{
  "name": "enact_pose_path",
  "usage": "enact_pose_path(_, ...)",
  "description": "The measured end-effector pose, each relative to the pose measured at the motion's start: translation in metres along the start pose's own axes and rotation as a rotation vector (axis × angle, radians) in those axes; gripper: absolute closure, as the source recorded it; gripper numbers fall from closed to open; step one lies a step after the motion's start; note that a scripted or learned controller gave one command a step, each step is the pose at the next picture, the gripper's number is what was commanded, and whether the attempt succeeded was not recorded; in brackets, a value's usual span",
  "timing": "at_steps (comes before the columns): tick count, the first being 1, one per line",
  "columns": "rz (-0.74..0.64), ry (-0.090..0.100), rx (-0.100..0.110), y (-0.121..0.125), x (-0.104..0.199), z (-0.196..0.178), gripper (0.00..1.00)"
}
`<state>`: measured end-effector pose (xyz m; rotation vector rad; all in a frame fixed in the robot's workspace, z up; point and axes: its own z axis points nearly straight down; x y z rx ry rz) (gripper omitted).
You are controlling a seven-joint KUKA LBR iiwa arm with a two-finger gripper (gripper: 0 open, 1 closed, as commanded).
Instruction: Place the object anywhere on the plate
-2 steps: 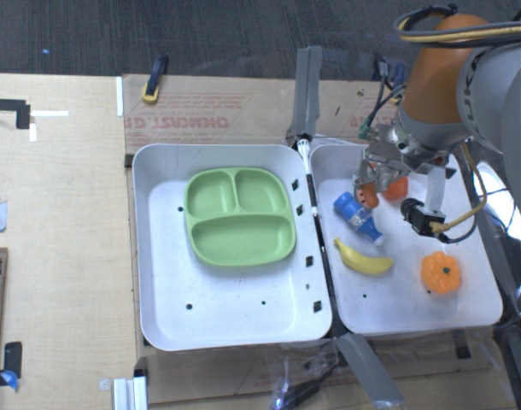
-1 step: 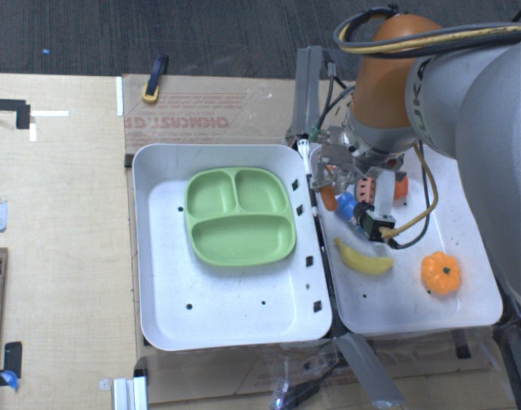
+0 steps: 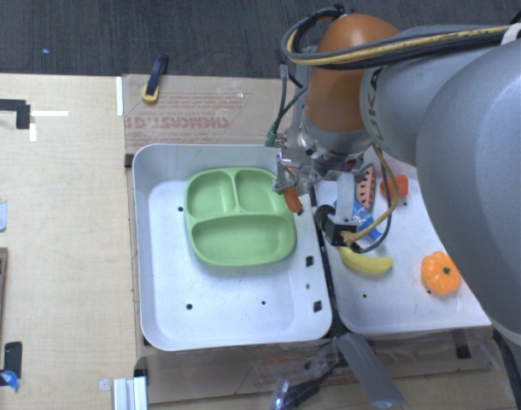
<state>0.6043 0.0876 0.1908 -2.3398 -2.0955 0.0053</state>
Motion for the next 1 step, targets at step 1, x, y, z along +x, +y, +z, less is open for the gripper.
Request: enact_pose_path(1, 0.001, 0.000, 0.000, 0.0001, -0.0002, -0.0001, 0.00)
